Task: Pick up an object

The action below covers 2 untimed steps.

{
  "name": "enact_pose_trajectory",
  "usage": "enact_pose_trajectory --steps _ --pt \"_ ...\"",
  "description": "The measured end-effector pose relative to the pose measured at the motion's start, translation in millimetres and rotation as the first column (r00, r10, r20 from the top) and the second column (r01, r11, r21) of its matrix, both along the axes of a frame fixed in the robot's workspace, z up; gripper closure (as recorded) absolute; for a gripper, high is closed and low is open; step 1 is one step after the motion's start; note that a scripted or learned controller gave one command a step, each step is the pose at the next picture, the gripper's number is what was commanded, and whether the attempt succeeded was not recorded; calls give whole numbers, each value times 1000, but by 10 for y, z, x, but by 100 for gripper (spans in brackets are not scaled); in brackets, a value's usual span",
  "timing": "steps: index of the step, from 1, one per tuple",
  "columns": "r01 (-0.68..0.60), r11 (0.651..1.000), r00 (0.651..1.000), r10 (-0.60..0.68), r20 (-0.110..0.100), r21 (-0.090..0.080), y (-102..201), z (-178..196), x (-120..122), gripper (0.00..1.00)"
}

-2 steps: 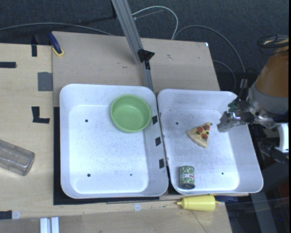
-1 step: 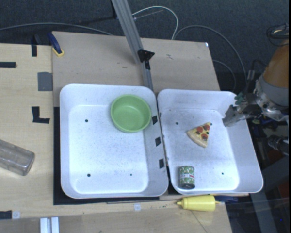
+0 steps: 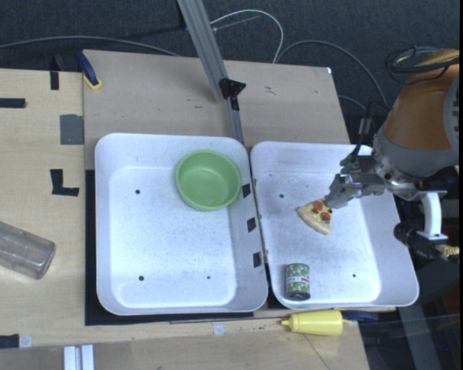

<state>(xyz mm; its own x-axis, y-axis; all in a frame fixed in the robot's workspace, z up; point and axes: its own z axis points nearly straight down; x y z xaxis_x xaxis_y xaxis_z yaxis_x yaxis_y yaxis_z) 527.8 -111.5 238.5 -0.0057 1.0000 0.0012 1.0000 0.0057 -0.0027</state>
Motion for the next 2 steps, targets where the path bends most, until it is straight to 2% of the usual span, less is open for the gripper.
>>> enact_pose_trajectory --steps 1,2 --pt "-1 1000 1000 1 1 1 488 41 -29 100" --pt "-1 1000 1000 1 1 0 942 -8 72 100"
